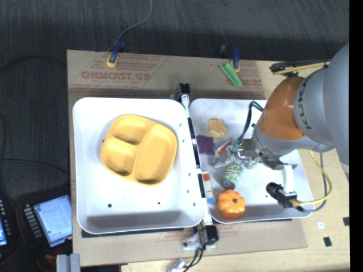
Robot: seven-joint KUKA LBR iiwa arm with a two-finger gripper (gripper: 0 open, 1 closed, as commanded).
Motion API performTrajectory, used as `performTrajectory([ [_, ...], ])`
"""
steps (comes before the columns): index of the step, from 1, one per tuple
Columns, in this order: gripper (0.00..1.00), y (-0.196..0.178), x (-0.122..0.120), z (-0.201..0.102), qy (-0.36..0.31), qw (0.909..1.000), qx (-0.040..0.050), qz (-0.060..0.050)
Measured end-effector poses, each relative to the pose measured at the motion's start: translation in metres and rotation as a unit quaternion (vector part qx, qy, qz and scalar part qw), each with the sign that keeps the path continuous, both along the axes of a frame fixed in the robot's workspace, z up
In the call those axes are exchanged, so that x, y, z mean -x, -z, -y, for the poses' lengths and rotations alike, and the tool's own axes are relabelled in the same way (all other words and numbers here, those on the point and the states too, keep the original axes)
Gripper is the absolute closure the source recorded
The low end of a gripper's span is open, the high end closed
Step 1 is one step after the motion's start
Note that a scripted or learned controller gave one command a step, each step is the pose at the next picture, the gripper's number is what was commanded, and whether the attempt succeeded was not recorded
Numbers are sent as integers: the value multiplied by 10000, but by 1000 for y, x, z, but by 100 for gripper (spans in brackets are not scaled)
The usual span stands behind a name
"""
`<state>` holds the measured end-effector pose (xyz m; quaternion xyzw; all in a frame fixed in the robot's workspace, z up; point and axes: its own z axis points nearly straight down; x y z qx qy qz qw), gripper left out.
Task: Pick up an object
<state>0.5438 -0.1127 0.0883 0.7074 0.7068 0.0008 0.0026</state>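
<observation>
While the grey arm (317,112) with its orange band reaches in from the right, its gripper (245,152) hangs low over the middle of the right bin (300,205), and whether it is apart, together or clamped on anything cannot be told from this angle. Just beside it lies a small green-patterned can (231,174), with a purple piece (205,145) to its left, a tan block (217,127) near the bin's far side and an orange pumpkin (231,203) at the near edge. The left bin (91,208) holds a large yellow moulded tray (139,148). Both bins sit on a brown cardboard sheet (113,75) printed with red lettering, pinned by blue clamps (116,52), with a green marker (231,75) lying on it. Dark grey carpet (57,16) surrounds the bench, and a lit screen (52,215) sits at the lower left.
</observation>
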Motion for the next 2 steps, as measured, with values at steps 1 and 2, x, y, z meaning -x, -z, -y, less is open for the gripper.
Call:
performTrajectory([
  [1,100,-11,-2,0,2,10000,5,24],
  [2,100,-97,18,-72,-13,10000,-14,-19],
])
